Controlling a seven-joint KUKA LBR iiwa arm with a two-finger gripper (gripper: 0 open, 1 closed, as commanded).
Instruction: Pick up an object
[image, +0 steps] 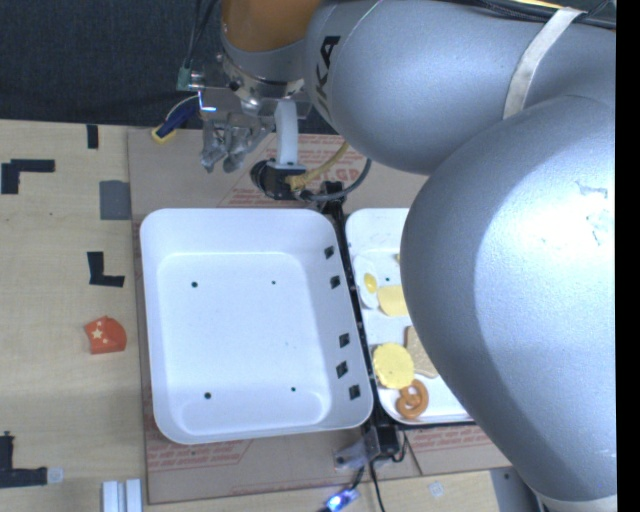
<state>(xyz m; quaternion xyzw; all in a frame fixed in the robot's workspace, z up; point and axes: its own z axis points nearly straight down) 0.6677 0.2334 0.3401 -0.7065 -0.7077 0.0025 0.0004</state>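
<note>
My gripper (226, 152) hangs over the brown mat beyond the far edge of the left white bin (152, 300), and its fingers stand slightly apart with nothing between them. The right white bin (372, 222) is mostly hidden under the grey arm. In its visible strip lie a pale yellow piece (391, 299), a small white and yellow piece (369, 283), a round yellow piece (393, 365), a tan slice (419, 357) and a brown pretzel-like ring (412, 402).
A small red object (105, 335) lies on the wooden bench left of the bins. Black marks (100, 270) and a grey patch (115, 199) are on the bench top. The large arm covers the right side of the view.
</note>
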